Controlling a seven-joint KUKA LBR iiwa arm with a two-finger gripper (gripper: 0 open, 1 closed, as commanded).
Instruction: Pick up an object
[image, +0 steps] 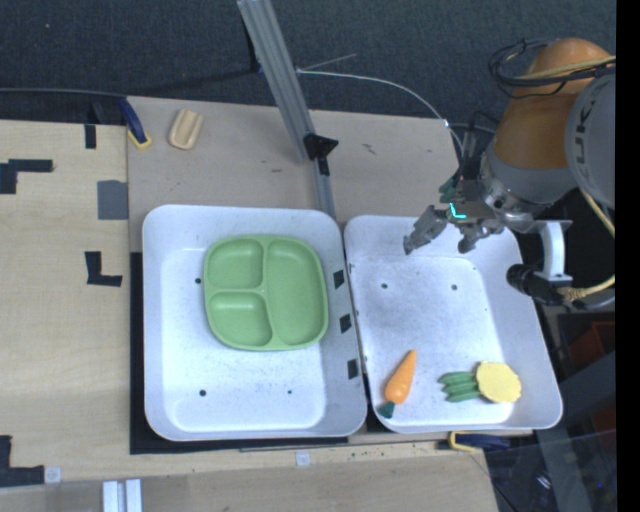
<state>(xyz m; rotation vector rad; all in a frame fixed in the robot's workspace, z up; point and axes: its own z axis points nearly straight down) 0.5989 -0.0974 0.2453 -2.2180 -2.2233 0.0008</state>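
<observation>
1. On the tabletop (60, 300), well beyond the far left corner of the left bin (160, 400), lies a small tan block (185, 128).
2. The left bin holds a green plate (266, 292) with three sections, set toward the bin's far side.
3. A grey pole (285, 80) slants down to the far edge of the gap between the two bins.
4. The right bin (440, 300) sits just beside the left one, their rims touching.
5. In the right bin's near part lies a carrot (401, 376), orange, tip toward the near rim.
6. Right of the carrot lie green beans (460, 385), touching a yellow piece (498, 382).
7. My hand (442, 233) hangs over the right bin's far edge, well apart from the carrot, fingers (420, 235) spread open and holding nothing.
</observation>
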